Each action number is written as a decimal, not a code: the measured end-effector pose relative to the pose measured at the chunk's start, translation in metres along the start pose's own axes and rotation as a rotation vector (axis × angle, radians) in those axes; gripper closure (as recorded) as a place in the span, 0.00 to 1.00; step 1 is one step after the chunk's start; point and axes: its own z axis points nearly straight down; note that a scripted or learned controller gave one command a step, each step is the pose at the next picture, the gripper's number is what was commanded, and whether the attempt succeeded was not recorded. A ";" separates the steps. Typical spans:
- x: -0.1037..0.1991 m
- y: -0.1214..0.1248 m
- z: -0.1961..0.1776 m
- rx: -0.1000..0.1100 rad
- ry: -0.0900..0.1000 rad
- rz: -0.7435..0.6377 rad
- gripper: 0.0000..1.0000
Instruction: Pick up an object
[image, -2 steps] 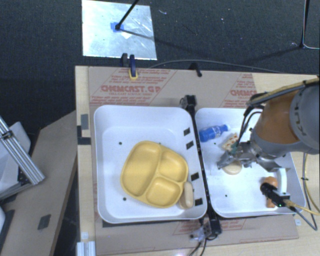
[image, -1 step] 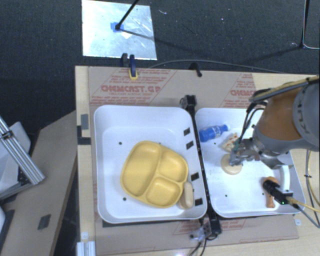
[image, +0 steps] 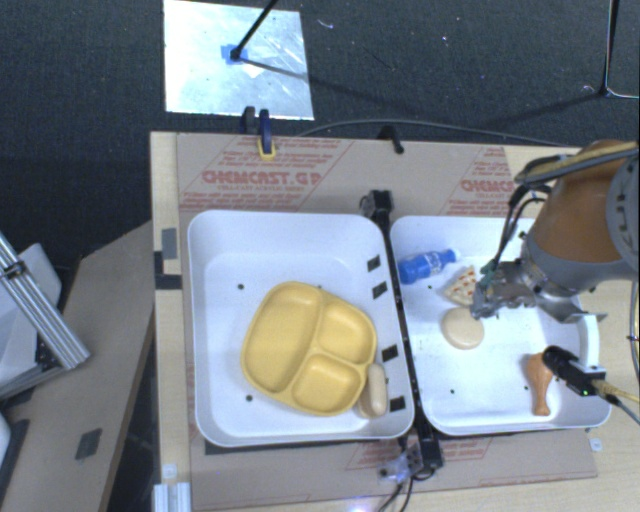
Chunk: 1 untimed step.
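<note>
1. left bin (image: 222, 262): shallow, white. it holds a yellow divided tray (image: 305, 345) with three compartments, lying flat and turned at a slant near the middle of the bin.
2. pale bread roll (image: 375, 390): lies in the left bin, touching the tray's lower right corner, close to the wall that the two bins share.
3. right bin (image: 480, 395): shallow, white. it holds four loose things, none of them lifted.
4. blue bottle (image: 427, 265): lies on its side in the upper left part of the right bin, cap end toward the right.
5. pizza slice (image: 460, 288): lies flat just below and right of the bottle, beside the gripper.
6. round beige disc (image: 463, 329): lies flat below the pizza slice, near the middle of the right bin, apart from the slice.
7. brown drumstick (image: 539, 380): lies in the lower right part of the right bin, well apart from the disc.
8. gripper (image: 488, 303): hangs low over the right bin, at the right edge of the pizza slice and just above the disc. whether it is released or clenched cannot be told, and nothing is seen held in it.
9. arm (image: 585, 215): grey with an orange band, reaching in from the right over the right bin.
10. printed cardboard sheet (image: 280, 175): lies under both bins.
</note>
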 end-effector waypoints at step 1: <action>0.010 0.003 -0.057 -0.002 0.000 -0.002 1.00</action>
